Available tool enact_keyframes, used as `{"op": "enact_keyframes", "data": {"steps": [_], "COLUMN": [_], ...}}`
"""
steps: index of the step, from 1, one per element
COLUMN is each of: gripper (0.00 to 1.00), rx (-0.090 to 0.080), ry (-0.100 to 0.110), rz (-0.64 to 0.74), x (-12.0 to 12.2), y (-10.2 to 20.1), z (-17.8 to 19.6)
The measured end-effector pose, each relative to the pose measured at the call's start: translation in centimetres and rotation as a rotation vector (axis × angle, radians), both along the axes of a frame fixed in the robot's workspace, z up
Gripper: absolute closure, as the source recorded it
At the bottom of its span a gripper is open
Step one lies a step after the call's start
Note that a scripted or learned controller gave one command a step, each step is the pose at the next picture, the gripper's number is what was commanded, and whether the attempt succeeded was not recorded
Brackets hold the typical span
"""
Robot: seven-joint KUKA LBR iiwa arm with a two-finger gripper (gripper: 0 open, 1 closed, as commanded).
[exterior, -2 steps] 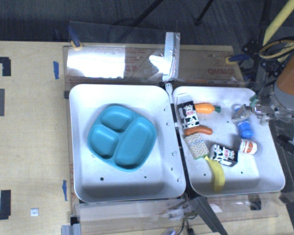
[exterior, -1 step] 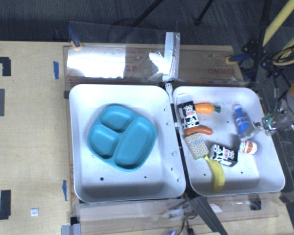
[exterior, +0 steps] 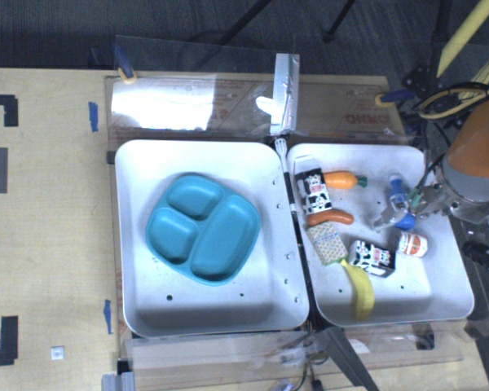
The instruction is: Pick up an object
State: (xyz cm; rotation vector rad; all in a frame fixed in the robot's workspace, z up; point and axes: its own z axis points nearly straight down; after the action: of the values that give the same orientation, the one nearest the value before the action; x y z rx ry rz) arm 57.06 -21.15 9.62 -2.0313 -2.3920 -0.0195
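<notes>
The right bin (exterior: 448, 296) holds several small items: a carrot (exterior: 340, 180), a black-and-white carton (exterior: 313, 191), a hot dog (exterior: 331, 217), a speckled tan block (exterior: 327, 241), another cow-print carton (exterior: 370, 257), a banana (exterior: 360, 287), a small white and orange bottle (exterior: 413, 245) and a blue item (exterior: 400, 192). My gripper (exterior: 401, 211) reaches in from the right, low over the bin's right middle, beside the blue item and just above the bottle. Its tips blend with the clutter there.
The left bin (exterior: 138, 292) holds a blue divided plate (exterior: 202, 227). A clear plastic sheet (exterior: 196, 96) and a metal post (exterior: 285, 92) stand behind the bins. Cables lie at the far right. The arm's orange band (exterior: 482, 141) hangs over the right bin's edge.
</notes>
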Motion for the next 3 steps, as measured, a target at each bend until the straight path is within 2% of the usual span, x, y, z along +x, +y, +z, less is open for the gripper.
{"op": "enact_keyframes", "data": {"steps": [1,2,3], "gripper": [0.0,0.0,1.0], "rx": [-0.013,0.002,-0.009], "ry": [0.004,-0.003,-0.004], "rz": [-0.003,-0.05,-0.048], "x": [3.0,5.5,5.5], "y": [-0.5,0.1,-0.2], "z": [3.5,-0.8,0.2]}}
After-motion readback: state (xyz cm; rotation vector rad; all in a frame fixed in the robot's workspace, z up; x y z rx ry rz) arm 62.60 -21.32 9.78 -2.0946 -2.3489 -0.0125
